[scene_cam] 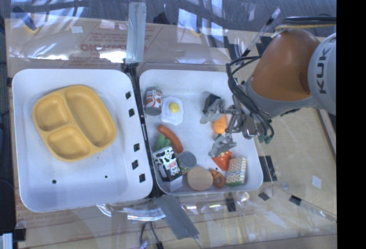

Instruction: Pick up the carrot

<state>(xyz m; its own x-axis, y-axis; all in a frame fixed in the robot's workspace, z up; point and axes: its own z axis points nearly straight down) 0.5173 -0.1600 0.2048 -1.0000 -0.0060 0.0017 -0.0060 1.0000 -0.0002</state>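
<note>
A small orange piece that looks like the carrot (220, 124) lies in the right bin (189, 77), near its right side. My gripper (218, 125) hangs over it, reaching in from the right. One finger (211, 106) stands on its far side and the other (224, 143) on its near side. The fingers are spread wide, with a gap between each of them and the orange piece, so the gripper is open. Part of the piece is hidden by the wrist and cables.
A red-orange cone-shaped item (222, 160) sits just below the near finger. Also in the right bin: a can (152, 101), fried egg (172, 110), sausage (170, 137), cow-patterned carton (166, 163), beige round (199, 178), colourful block (237, 170). The left bin (34, 185) holds a yellow divided plate (73, 122).
</note>
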